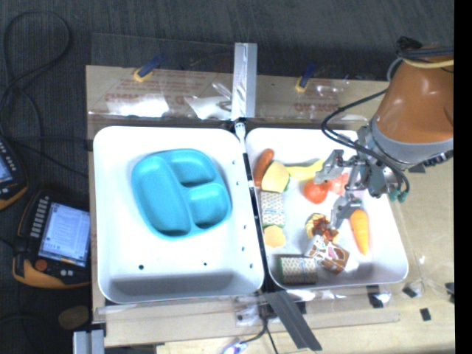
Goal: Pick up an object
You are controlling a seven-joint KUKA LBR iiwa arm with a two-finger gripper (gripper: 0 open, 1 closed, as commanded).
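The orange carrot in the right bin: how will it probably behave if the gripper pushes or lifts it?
The carrot looks like smooth toy plastic, so probably stiff, light and slightly slippery. Its round tapered shape may roll or pivot when pushed. It lies beside the gripper on the right bin floor.

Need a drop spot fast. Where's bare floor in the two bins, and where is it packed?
Left bin: bare floor around the blue tray, widest along its near edge. Right bin: crowded; the tomato, carrot and snack packets sit close under the gripper.
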